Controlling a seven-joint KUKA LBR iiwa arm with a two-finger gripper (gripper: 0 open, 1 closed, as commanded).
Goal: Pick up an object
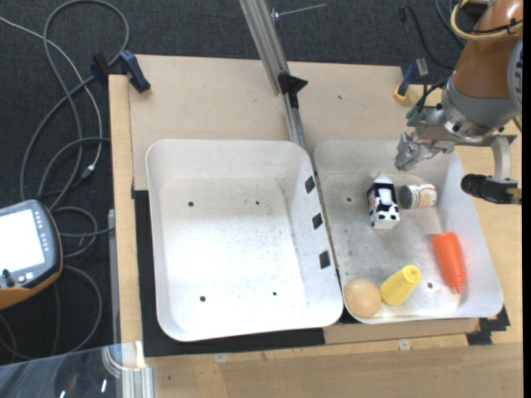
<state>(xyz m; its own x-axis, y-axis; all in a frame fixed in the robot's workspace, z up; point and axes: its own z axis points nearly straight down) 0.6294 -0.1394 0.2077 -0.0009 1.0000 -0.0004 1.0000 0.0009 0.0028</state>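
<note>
Tan bench [216, 98] is sitting on dark carpet, two white bins side by side. Gripper [408, 157] is hanging over the far end of the right bin [348, 164], holding nothing; can't tell how wide it's standing. Just near-side of it, a small jar [417, 196] is lying on its side, touching a black-and-white cow toy [382, 203] to its left. Nearer and to the right, an orange carrot [449, 259] is lying along the bin wall. At the near edge, a yellow bottle [400, 285] is lying tilted, just beside a tan ball [362, 298] in the corner. Left bin [166, 172] is sitting beside it. A handheld screen [23, 251] is resting on the carpet, far left.
</note>
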